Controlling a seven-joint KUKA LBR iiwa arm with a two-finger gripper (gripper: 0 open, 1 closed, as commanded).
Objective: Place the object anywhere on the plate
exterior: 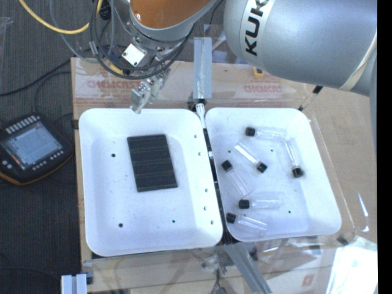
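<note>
Cardboard-topped bench [245, 87], two white bins side by side. Left bin [98, 225] holds a dark ribbed plate [152, 162] at frame centre-left. Right bin [318, 219] holds clear vials with black caps [252, 157], scattered. Gripper [142, 97] hangs over the left bin's top rim, nothing between its fingers, spread can't be judged. Pendant [30, 149] at far left.

The two bins [92, 182] look like smooth white plastic with a soft sheen. The plate [152, 162] in the left one is dark, matt and ribbed. The vials [264, 132] in the right bin are clear and glossy, with black caps. The arm [300, 29] has a satin grey shell and a glossy orange band [165, 2]. The bench [98, 84] looks like brown cardboard.
</note>
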